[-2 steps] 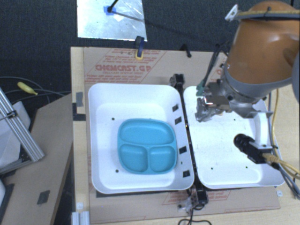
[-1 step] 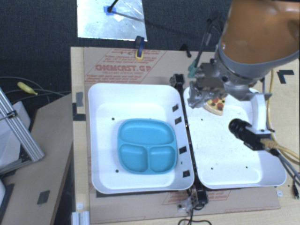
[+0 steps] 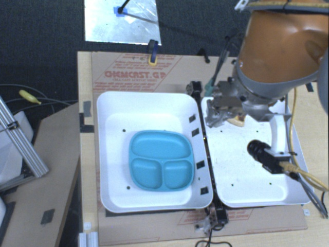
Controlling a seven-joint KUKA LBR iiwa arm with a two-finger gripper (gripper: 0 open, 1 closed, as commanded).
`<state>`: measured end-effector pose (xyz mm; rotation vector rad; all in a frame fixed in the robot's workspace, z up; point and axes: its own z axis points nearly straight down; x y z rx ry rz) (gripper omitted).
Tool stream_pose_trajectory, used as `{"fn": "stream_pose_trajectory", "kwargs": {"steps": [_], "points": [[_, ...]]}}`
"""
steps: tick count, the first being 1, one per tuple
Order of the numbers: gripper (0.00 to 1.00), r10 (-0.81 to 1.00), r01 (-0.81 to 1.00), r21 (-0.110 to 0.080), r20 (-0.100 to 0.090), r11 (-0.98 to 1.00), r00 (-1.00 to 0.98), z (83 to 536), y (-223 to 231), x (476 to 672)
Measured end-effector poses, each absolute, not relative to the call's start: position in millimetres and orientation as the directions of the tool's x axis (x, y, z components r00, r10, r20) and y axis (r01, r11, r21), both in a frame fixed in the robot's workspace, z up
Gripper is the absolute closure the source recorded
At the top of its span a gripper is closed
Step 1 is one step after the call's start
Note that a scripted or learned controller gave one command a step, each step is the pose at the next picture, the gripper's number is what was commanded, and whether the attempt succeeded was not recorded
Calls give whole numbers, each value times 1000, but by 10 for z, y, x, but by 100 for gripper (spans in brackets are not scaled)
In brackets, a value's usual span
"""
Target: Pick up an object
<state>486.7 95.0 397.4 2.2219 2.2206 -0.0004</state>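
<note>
A blue three-compartment plate (image 3: pixel 161 160) lies flat in the middle of the left bin (image 3: pixel 115 115). My gripper (image 3: pixel 218 115) hangs low over the far left corner of the right bin (image 3: pixel 247 189), close to the wall between the bins. A small tan object (image 3: pixel 238 121) peeks out just right of the gripper, mostly hidden under the wrist. Whether it touches the gripper cannot be told. The big orange wrist band (image 3: pixel 282 32) covers the far part of the right bin.
The bins stand on a cardboard sheet (image 3: pixel 136 71). A shiny metal sheet (image 3: pixel 121 14) lies beyond it. Black clips (image 3: pixel 200 163) line the divider between the bins. Aluminium framing (image 3: pixel 18 143) stands at the left.
</note>
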Motion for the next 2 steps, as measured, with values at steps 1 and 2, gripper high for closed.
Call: {"fn": "stream_pose_trajectory", "kwargs": {"steps": [1,2], "points": [[100,1000,1000,6,1,-1,1,4362,682,4869],[100,1000,1000,2,0,-1,1,4161,603,4869]]}}
